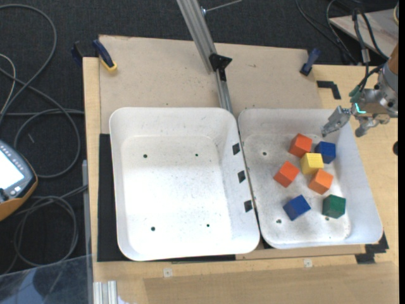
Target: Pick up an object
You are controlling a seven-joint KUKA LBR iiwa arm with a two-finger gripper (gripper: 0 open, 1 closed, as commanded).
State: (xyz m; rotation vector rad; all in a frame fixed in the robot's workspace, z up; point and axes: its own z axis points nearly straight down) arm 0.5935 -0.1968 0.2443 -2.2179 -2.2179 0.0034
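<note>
Several coloured blocks lie in the right bin (266,132): an orange block (301,145), a blue block (326,151), a yellow block (311,163), two more orange blocks (286,173) (321,181), a second blue block (296,207) and a green block (334,206). My gripper (349,125) hangs over the bin's far right corner, just beyond the upper blue block. Its two fingers are spread apart, open, with nothing between them.
The left bin (171,182) sits beside the right one, joined by black clips. A slanted metal pole (202,30) rises from the board's back middle. Blue clamps (104,54) (310,62) hold the board's far corners. Cables and a device (9,176) lie at the left.
</note>
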